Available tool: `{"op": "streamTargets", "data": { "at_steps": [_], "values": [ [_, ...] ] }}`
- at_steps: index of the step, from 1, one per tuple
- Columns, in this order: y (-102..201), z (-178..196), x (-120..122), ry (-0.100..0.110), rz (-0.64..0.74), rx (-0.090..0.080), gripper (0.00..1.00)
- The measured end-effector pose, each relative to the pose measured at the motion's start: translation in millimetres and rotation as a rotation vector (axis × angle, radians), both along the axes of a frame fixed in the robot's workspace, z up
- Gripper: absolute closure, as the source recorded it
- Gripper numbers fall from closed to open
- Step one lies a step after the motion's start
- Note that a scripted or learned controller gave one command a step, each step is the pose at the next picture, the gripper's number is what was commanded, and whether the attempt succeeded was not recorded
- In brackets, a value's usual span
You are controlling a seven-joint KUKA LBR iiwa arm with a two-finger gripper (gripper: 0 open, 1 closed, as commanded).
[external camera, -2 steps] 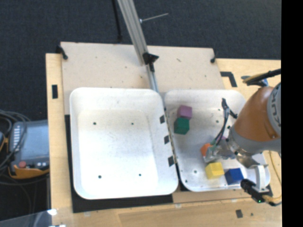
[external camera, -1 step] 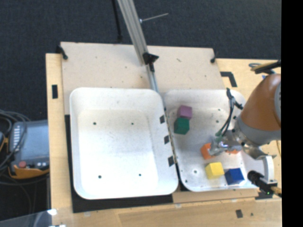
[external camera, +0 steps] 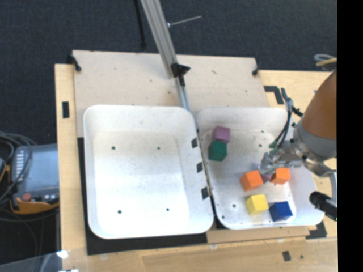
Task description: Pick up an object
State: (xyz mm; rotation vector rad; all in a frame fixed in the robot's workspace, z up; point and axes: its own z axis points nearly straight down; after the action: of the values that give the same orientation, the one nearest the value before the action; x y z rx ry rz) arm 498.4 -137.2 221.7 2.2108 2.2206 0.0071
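The right bin (external camera: 238,123) holds several small cubes. A purple cube (external camera: 222,134) and a green cube (external camera: 217,151) lie near its left wall. Two orange cubes (external camera: 252,179) (external camera: 281,176) sit in its lower middle, with a yellow cube (external camera: 257,203) and a blue cube (external camera: 280,211) in front of them. My gripper (external camera: 269,166) is low in the right bin, just above and between the two orange cubes. The arm comes in from the right over the bin's right edge.
The left bin (external camera: 142,169) stands beside the right one. A slanted metal rail (external camera: 161,33) crosses the back of the bench to the bins' shared corner. A grey control box (external camera: 37,174) sits off the bench at the left.
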Motion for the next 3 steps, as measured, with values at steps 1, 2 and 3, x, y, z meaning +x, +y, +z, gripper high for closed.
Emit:
{"op": "streamTargets", "data": {
  "at_steps": [1, 2, 3],
  "values": [
    [-1.2, 30.9, 1.5, 0.003, 0.0, 0.001, 1.0],
    [50.0, 34.0, 35.4, 0.006, 0.004, 0.003, 1.0],
    [92.4, 38.8, 64.5, 0.006, 0.003, 0.003, 1.0]
  ]
}}
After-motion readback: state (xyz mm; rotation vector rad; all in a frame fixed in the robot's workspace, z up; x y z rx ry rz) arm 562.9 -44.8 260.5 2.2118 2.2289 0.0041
